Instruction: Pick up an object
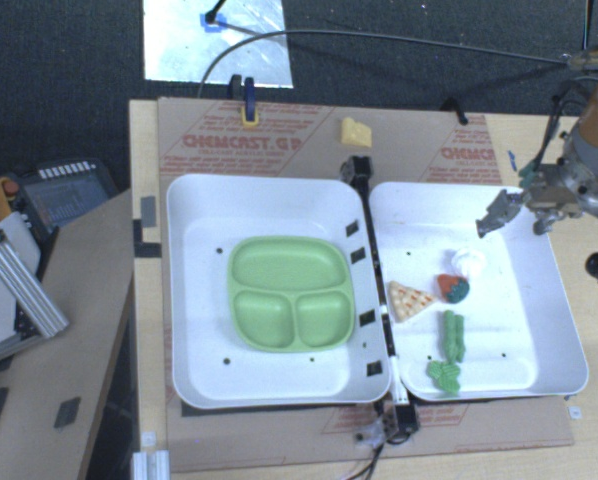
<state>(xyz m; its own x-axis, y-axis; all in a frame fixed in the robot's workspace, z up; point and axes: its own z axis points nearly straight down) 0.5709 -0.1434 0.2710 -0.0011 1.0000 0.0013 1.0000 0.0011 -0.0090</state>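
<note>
Several small items lie in the right bin (549,298): a white lump (468,262), a red and teal piece (454,288), a tan triangular slice (409,300), a long green piece (452,334) and a leafy green piece (443,375). My gripper (517,220) hangs over the back right part of that bin, up and to the right of the white lump. Its fingers stand apart, open, with nothing between them.
The left bin (194,268) holds a green divided plate (289,293). A yellow block (356,131) lies on the cardboard behind the bins, with a blue and yellow clamp (247,100) to its left. A black divider (369,268) runs between the bins.
</note>
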